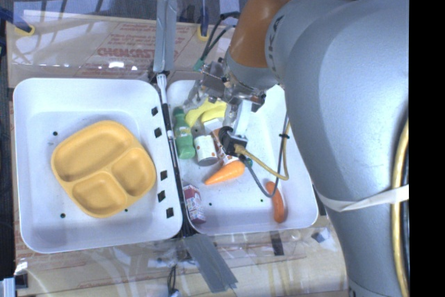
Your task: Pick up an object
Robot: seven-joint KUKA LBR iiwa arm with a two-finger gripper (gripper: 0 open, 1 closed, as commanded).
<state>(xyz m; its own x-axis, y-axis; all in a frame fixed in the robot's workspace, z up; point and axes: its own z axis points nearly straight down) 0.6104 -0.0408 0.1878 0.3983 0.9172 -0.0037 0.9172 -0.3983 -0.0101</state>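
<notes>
Camera view. Right bin (233,220), contents:
- Yellow object (208,113), soft in outline, in the far left part of the bin. It lies directly beneath the claw (212,95). Contact between the two cannot be made out.
- Green bottle (183,140), lying along the bin's left wall, just beside the yellow object.
- Small pale can (205,150), on its side, touching the green bottle.
- Carrot (225,173), near the middle of the bin, just below the can.
- Orange stick-shaped piece (278,206), toward the near right corner, apart from the carrot.
- Red-and-white packet (193,204), against the near left wall.

Claw: lowered over the far left group of items. Whether it is spread or pressed together cannot be told. Nothing is seen held in it.

Arm (341,80): grey with an orange band, covering the bin's right side.

Left bin (28,149): one yellow divided plate (103,167), three compartments, lying flat near the centre.

Both bins sit side by side on the table (83,45).
</notes>
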